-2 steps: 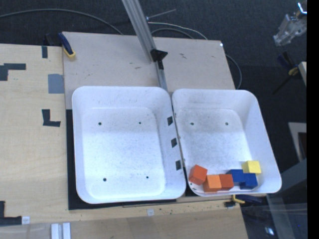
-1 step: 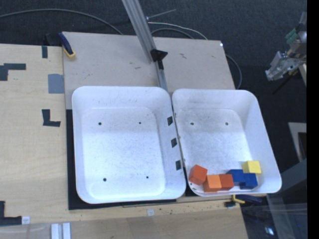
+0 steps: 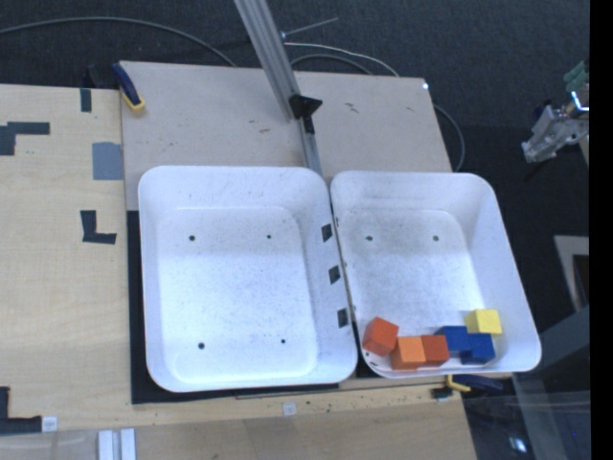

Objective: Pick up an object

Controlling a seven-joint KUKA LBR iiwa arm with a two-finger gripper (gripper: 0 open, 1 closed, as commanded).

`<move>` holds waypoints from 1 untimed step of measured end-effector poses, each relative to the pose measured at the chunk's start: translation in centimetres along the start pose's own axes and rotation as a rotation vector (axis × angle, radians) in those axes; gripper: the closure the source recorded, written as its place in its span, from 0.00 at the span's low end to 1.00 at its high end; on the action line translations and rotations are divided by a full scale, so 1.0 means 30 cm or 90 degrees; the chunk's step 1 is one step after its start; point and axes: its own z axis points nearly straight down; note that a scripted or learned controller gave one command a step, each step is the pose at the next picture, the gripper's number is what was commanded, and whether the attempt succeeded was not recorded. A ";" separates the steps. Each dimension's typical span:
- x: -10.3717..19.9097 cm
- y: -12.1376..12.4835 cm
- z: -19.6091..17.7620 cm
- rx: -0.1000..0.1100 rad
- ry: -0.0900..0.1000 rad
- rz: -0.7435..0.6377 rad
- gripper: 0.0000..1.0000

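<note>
Several small blocks lie bunched in the near right corner of the right bin (image 3: 498, 228): a red-orange block (image 3: 381, 335), an orange block (image 3: 412, 352), a blue block (image 3: 467, 344) and a yellow block (image 3: 484, 321) resting on the blue one. My gripper (image 3: 548, 138) hangs at the far right, outside the bins and above the dark floor, well away from the blocks. Nothing shows in its grasp.
The left bin (image 3: 153, 257) stands against the right one, joined by dark clips (image 3: 334, 274). A slanted metal pole (image 3: 263, 36) rises behind the bins. A blue-and-yellow clamp (image 3: 128, 87) sits at the bench's back left, and another clamp (image 3: 466, 384) at the front right.
</note>
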 end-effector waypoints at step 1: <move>0.028 -0.095 -0.257 -0.006 -0.002 -0.001 1.00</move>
